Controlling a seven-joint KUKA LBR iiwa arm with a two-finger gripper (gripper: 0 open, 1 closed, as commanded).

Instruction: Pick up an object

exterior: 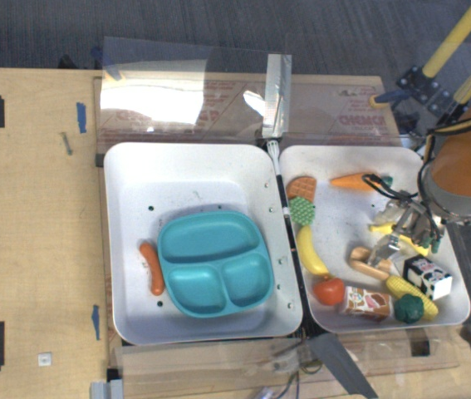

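Note:
My gripper (pixel 400 233) hangs low over the right side of the right bin (pixel 328 158), among the toy food. Right beside it lie a yellow piece (pixel 384 226) and a tan bread stick (pixel 369 265); nothing shows clearly gripped. Around it are an orange carrot (pixel 352 182), a brown waffle (pixel 301 188), a green leafy piece (pixel 302 212), a banana (pixel 310 254), a red tomato (pixel 329 292), a small carton (pixel 366 302), a corn cob (pixel 406 288), a green round piece (pixel 409 308) and a black-and-white box (pixel 429 277).
The left bin (pixel 135 169) holds a teal divided plate (pixel 214 262) with a reddish sausage (pixel 153 268) beside its left edge. The arm's orange band (pixel 461 169) overhangs the right bin's far right rim. A clear panel (pixel 185 98) stands behind the bins.

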